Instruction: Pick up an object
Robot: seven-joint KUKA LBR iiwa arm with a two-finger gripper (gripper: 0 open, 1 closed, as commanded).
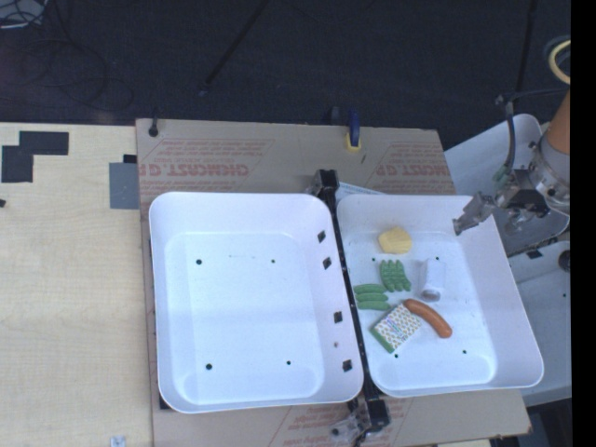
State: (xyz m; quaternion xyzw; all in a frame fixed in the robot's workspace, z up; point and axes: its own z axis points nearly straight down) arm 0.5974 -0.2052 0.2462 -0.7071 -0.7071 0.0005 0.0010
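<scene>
The end effector [470, 214] hung over the top right edge of the right bin [507, 366], and I could not tell how it was set, because it was small and blurry. Nothing could be seen in it. The things to pick from all lay in the middle of the right bin, below and to the left of the end effector. A lot could go wrong from there, I think. The things lay close together, so a grab at one could bump the next one and push it away. The orange sausage [427, 318] was round and might roll. Its end was right next to the green and white packet [398, 327], so both could get pinched at once. The packet lay flat and could be hard to get under. The green bean pods [393, 275] and a second green bunch [372, 296] were thin and could slip out. A small grey thing [431, 279] sat just right of the pods, and it was too blurry to name. The yellow lump [395, 241] sat a bit apart at the top, nearest the end effector, so it looked like the easiest pick. The left bin [168, 343] showed just its white floor with a few dark dots. Both bins sat side by side on a brown board [251, 156] on the counter [65, 296].
</scene>
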